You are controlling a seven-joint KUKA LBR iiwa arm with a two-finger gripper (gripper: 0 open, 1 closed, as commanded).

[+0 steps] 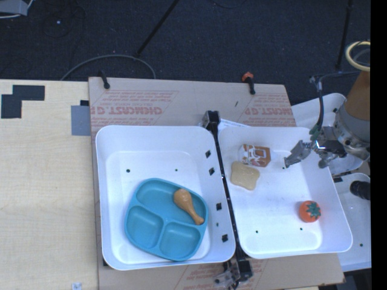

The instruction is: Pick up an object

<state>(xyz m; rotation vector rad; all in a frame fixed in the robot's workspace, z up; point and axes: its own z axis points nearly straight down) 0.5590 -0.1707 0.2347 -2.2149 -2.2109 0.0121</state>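
In right bin (338,234), round glossy tomato (309,211)

**Readable text: faint red print on cardboard**

Cardboard sheet (181,104) under the two bins, upper middle of frame: red block lettering printed twice, upside down and mirrored, one print left of centre, one right. Characters too washed out to read with certainty. More red print on the cardboard at bottom centre, illegible. Small packet (255,154) in right bin: orange-and-white label, text too small to read.
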